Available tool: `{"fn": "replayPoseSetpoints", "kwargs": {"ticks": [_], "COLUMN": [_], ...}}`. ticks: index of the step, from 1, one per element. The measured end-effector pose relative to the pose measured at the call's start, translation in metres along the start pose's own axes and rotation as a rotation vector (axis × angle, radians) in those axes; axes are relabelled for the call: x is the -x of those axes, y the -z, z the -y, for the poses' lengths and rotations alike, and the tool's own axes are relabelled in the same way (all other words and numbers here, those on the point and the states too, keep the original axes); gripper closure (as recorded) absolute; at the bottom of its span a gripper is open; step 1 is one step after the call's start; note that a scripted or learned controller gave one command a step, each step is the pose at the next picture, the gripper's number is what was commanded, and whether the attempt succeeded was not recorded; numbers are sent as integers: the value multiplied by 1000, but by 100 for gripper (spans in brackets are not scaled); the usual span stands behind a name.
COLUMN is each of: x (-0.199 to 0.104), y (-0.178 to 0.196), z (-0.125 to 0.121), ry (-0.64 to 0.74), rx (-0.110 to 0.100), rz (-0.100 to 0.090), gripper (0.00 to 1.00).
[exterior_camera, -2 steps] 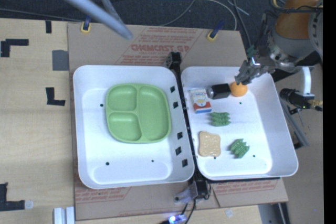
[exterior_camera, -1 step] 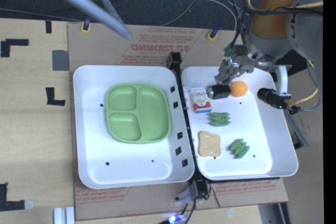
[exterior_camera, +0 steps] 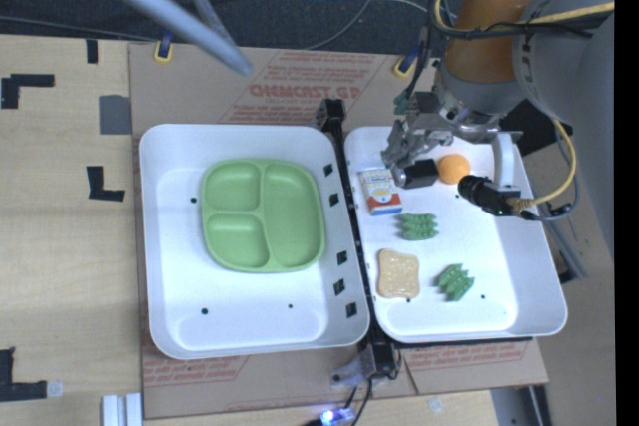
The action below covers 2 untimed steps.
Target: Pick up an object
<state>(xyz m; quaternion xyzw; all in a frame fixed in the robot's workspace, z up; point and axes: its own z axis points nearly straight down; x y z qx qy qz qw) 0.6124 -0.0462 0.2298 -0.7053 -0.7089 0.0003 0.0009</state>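
The right bin (exterior_camera: 519, 299) holds a small carton (exterior_camera: 379, 192) with a red base, two green leafy pieces (exterior_camera: 418, 227) (exterior_camera: 455, 282), a slice of toast (exterior_camera: 398, 274) and an orange ball (exterior_camera: 454, 167). My gripper (exterior_camera: 402, 158) hangs at the bin's back left, just above and behind the carton, with the orange ball to its right. Nothing shows between its fingers.
The left bin (exterior_camera: 170, 244) carries a green divided plate (exterior_camera: 264, 214). A black hinge strip (exterior_camera: 344, 214) runs between the bins. Cables loop behind the arm at the top right. Cardboard lies under both bins.
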Motion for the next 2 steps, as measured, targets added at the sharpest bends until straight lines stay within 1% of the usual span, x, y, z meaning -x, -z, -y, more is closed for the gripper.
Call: {"fn": "replayPoseSetpoints", "kwargs": {"ticks": [1, 2], "x": [-55, -106], "y": [-10, -20], "z": [-1, 6], "ry": [1, 1], "rx": [-1, -2], "rz": [0, 0], "gripper": [100, 100]}}
